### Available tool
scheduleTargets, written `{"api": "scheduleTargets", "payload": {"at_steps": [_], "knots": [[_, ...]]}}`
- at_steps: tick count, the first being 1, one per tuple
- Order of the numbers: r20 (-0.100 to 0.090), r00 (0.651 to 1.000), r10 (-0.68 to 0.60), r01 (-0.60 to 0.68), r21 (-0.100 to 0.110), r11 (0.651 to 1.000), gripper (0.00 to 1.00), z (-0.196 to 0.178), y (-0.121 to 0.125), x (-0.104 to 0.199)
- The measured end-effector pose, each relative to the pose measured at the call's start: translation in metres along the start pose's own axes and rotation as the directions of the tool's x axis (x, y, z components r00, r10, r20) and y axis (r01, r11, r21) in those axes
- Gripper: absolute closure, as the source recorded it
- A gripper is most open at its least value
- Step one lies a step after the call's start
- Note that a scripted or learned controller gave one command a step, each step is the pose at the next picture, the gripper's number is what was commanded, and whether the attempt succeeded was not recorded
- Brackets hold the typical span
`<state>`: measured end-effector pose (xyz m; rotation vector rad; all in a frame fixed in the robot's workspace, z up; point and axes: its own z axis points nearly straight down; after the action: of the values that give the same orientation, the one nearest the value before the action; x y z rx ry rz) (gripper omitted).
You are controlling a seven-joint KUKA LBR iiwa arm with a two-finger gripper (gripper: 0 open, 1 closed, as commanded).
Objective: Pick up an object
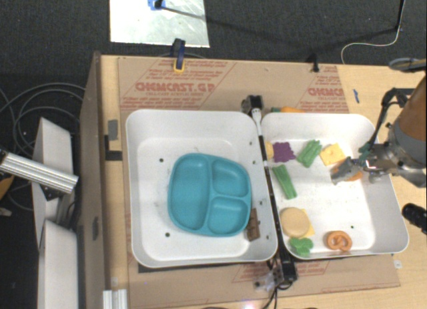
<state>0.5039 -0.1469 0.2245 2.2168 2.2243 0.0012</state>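
Arm comes in from right edge of frame, mid-height, grey body w/ orange-tan section at far right. Wrist points left, roughly level. Gripper point(343, 169) sits right of centre, tilted slightly down-left; blurred, so can't tell how the jaws stand or whether anything's between them

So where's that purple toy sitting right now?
The purple toy lies in the right bin, near its upper left corner, between the bins' divider and a green piece.
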Motion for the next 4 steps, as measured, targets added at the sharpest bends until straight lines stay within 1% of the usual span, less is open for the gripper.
{"api": "scheduleTargets", "payload": {"at_steps": [1,2,3,4], "knots": [[0.001,1.0,-0.007,0.007,-0.004,1.0,0.0,0.093,0.103,0.018],[0.005,1.0,-0.001,0.001,0.005,1.0,0.0,0.138,0.147,0.045],[0.01,1.0,0.003,-0.003,-0.006,1.0,1.0,0.121,0.149,0.039],[0.0,1.0,0.003,-0.003,-0.003,1.0,1.0,0.054,0.107,0.033]]}}
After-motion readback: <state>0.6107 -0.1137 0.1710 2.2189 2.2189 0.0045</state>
